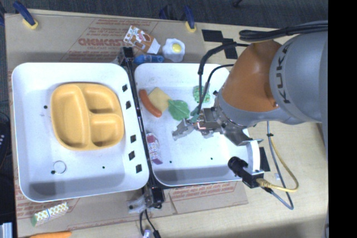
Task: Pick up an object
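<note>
My gripper hangs low in the middle of the right bin, on the end of the grey arm with its orange band. Just above and to its left lies a green leaf-shaped toy. Further left, an orange sausage-shaped piece rests next to a pale yellow block. A second green piece is half hidden under the wrist. A small dark red packet lies against the bin's left wall. I see nothing gripped.
The left bin holds a yellow divided tray. Behind the bins on the cardboard sit a snack packet, a blue item and a yellow-and-white toy. A yellow cable trails at the right.
</note>
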Robot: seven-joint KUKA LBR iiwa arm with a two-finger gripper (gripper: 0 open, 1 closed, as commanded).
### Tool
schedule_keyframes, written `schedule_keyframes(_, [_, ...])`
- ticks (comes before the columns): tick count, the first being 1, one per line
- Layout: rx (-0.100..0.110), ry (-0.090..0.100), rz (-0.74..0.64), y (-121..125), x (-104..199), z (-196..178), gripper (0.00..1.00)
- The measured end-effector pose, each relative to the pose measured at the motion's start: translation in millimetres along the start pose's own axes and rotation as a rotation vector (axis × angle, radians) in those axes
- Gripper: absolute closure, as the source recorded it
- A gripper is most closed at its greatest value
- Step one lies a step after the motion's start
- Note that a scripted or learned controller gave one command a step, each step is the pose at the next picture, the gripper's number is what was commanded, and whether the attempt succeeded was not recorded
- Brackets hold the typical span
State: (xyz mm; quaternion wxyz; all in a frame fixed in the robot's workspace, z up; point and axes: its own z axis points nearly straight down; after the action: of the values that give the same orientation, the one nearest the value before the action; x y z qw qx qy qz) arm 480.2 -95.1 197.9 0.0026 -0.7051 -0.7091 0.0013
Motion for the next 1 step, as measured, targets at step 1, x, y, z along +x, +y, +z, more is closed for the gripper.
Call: schedule_keyframes(1, [0.0,-0.001,0.125,94.0,2.4,85.9,0.0])
